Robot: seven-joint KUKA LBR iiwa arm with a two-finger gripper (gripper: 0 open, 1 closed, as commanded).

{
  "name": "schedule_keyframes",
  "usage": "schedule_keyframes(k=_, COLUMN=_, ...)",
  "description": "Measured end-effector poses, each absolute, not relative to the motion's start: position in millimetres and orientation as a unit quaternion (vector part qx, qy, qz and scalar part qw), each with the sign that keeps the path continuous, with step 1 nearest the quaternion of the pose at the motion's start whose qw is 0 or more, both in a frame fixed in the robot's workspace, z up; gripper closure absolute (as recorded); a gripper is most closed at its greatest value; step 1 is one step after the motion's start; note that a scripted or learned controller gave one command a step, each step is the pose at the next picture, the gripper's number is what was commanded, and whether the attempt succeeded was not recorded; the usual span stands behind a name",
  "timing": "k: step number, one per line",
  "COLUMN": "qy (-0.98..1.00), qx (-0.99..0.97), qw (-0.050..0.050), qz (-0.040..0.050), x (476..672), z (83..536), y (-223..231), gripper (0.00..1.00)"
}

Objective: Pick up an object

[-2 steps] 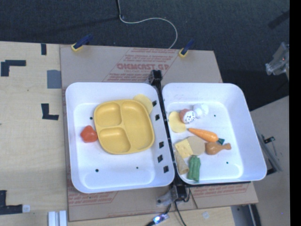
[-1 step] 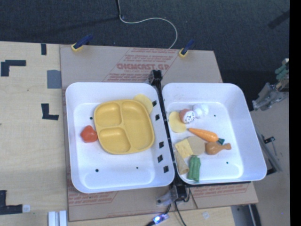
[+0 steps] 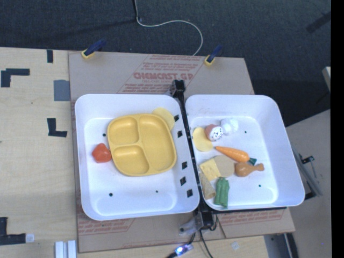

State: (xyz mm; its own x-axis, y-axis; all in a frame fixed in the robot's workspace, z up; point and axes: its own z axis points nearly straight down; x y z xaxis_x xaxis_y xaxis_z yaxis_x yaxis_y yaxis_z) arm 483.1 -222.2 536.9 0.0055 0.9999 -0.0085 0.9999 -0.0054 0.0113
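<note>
The left bin (image 3: 91, 198) holds a yellow divided plate (image 3: 142, 144), a red tomato-like piece (image 3: 101, 153) to its left, and a pale yellow piece (image 3: 164, 115) tucked behind the plate's far right corner. The right bin (image 3: 279, 144) holds several toy foods: an orange carrot (image 3: 232, 153), a brown drumstick (image 3: 247, 169), a green vegetable (image 3: 222, 191), a yellow cheese wedge (image 3: 209, 169), a tan slice (image 3: 226, 165), a pale yellow round (image 3: 201, 139), a spotted pink-white piece (image 3: 214, 133) and a white piece (image 3: 229, 126).
Both bins rest on a cardboard sheet (image 3: 161, 74) held by yellow-blue clamps (image 3: 93, 48) on a wooden bench. A white cable (image 3: 172, 23) loops across the dark floor behind. Black clips (image 3: 178, 86) join the bins along the middle seam.
</note>
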Motion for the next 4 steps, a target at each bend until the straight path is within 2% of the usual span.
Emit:
schedule_keyframes(k=1, qy=0.707, qx=0.707, qw=-0.004, qz=-0.0026, x=483.3, z=432, y=-223, gripper=1.0)
schedule_keyframes(k=2, qy=0.709, qx=0.705, qw=0.006, qz=0.0027, x=501.1, z=541, y=-189, gripper=1.0)
schedule_keyframes(k=3, qy=0.706, qx=0.709, qw=-0.004, qz=-0.0029, x=482.2, z=438, y=-226, gripper=1.0)
schedule_keyframes(k=4, qy=0.708, qx=0.706, qw=0.006, qz=0.002, x=506.8, z=541, y=-216, gripper=1.0)
